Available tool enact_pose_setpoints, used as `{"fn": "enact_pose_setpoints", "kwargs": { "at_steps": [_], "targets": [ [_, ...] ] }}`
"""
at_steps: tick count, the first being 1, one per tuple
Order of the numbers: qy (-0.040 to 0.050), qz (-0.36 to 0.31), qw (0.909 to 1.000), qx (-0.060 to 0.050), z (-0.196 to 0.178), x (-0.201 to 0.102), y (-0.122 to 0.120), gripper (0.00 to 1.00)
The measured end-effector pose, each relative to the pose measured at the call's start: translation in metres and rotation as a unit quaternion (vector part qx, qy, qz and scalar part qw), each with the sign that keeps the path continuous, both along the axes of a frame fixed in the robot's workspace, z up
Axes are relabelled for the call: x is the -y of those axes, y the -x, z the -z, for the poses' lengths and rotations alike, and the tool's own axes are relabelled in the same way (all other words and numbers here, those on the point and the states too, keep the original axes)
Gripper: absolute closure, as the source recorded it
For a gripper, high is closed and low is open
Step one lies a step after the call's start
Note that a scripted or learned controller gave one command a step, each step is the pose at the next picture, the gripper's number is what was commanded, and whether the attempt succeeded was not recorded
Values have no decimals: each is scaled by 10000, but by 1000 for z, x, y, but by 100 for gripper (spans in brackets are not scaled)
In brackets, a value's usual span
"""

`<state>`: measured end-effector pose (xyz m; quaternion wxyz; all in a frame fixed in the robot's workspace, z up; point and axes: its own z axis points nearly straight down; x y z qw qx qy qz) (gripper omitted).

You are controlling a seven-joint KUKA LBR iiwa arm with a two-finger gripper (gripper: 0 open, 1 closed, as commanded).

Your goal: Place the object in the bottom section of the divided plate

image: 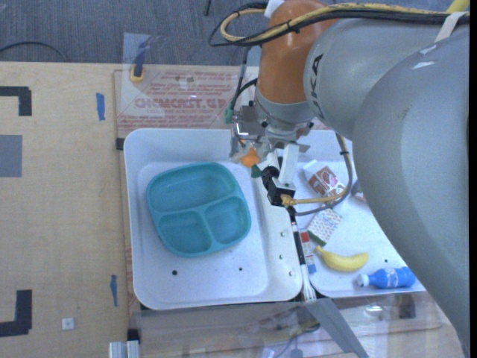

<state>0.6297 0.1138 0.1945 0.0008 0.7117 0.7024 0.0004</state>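
My tool [257, 157] hung over the top right corner of the left bin [141, 200], beside the ridge between the two bins, a small orange object [249, 156] at its tip; from above I could not tell whether that piece was clamped or merely beneath it. The teal divided plate [198, 208] lay just below and left in the same bin, all sections bare, so I judged this the carry stage with placing not yet done. The next move called for travel down-left to the plate's bottom section before release.
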Motion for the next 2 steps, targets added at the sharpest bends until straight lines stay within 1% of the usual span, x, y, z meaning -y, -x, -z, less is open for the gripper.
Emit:
{"fn": "enact_pose_setpoints", "kwargs": {
  "at_steps": [1,2],
  "targets": [
    [-1,-2083,9781,9,31,-79,-16,100],
    [2,-2090,9779,10,31,-79,-16,0]
  ]
}}
